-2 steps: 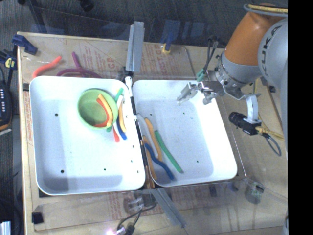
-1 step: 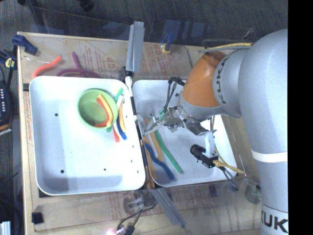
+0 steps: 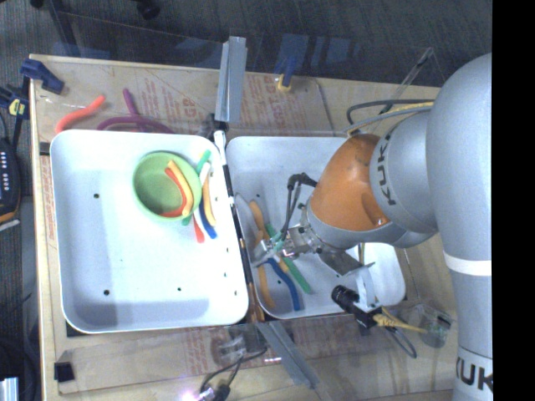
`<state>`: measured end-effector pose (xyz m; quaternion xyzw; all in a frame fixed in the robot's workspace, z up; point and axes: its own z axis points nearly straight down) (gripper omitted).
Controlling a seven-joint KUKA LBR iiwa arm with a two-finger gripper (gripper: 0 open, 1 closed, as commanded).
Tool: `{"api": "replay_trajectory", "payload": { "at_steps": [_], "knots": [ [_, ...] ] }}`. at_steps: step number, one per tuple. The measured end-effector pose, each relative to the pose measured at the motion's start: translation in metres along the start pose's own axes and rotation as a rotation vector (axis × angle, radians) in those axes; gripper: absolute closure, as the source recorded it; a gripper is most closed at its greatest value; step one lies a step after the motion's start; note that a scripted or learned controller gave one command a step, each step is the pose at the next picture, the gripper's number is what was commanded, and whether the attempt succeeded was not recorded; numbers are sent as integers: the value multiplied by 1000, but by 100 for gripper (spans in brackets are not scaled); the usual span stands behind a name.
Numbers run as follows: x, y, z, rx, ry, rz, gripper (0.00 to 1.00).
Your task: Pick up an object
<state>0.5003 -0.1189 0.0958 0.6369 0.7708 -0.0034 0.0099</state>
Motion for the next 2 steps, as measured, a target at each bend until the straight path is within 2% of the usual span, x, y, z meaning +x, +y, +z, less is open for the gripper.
{"api": "replay_trajectory", "payload": {
  "at_steps": [1,2],
  "knots": [
    [4,1,-9,4,8,-13,100],
    [41,34,-96,13,19,276,100]
  ]
}}
